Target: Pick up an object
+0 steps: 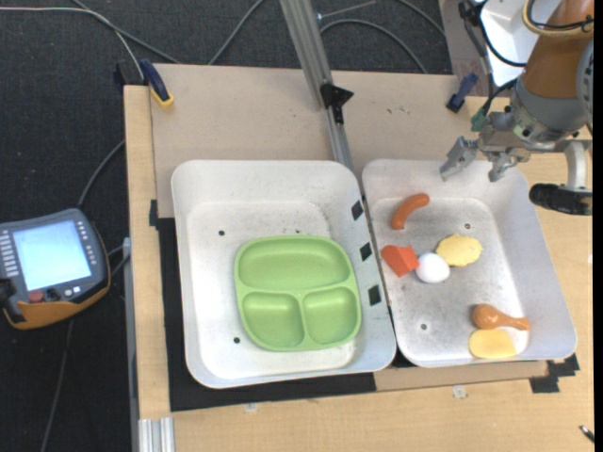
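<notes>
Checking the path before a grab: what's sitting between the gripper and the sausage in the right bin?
Nothing. In the camera view, bare white bin floor runs from the gripper down to the sausage.

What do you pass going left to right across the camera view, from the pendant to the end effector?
Handheld pendant → green divided tray in the left bin → red block → white egg → yellow piece → end effector over the right bin's far edge.

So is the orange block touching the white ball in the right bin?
Touching. In the camera view, the orange block and the white ball meet edge to edge with no bin floor between them, though the slanted angle could hide a sliver.
</notes>
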{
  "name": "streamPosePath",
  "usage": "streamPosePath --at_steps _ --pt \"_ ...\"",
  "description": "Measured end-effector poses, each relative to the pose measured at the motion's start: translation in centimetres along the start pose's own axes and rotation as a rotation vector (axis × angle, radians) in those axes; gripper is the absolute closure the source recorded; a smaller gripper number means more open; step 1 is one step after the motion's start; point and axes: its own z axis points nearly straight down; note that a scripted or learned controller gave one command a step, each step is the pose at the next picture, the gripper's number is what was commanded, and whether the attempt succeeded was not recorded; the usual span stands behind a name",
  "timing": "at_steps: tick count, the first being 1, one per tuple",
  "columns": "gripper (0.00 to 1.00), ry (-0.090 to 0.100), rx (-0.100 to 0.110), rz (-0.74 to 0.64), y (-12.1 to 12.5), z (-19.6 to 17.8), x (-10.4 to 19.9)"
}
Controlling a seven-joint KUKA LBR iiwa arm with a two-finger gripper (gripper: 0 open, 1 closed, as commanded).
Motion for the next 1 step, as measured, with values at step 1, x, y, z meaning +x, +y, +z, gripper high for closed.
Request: streamPosePath --at_steps 1 --pt "0.0 0.002 0.006 -0.001 0.5 5.04 0.89"
